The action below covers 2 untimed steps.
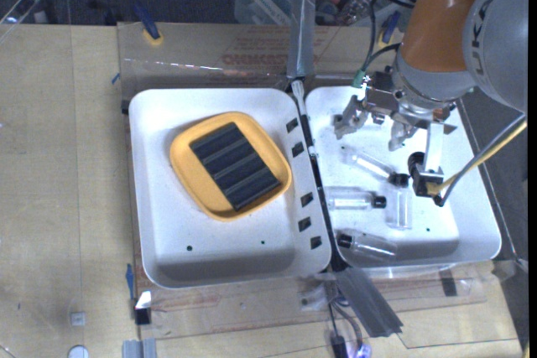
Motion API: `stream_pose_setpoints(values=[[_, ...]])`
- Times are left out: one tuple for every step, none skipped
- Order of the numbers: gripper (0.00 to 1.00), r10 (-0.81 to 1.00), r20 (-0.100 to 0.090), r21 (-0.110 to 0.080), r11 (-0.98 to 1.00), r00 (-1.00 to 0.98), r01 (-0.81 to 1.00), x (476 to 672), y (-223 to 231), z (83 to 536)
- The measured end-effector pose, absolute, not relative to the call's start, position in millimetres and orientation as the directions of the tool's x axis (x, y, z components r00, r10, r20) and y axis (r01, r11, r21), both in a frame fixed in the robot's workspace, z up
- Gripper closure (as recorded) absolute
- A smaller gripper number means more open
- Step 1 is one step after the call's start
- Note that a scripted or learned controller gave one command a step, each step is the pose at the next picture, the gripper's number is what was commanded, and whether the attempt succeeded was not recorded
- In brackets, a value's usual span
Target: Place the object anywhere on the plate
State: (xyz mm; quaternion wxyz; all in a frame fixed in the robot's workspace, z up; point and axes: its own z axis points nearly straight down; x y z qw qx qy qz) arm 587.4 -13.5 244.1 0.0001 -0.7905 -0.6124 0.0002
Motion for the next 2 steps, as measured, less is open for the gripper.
stream_pose_setpoints(values=[[0.00, 0.967, -0.001, 0.001, -0.254, 0.254, 0.967, 594.5, -8, 239], [0.00, 0.961, -0.001, 0.001, -0.277, 0.277, 0.961, 597.9, 30, 233]])
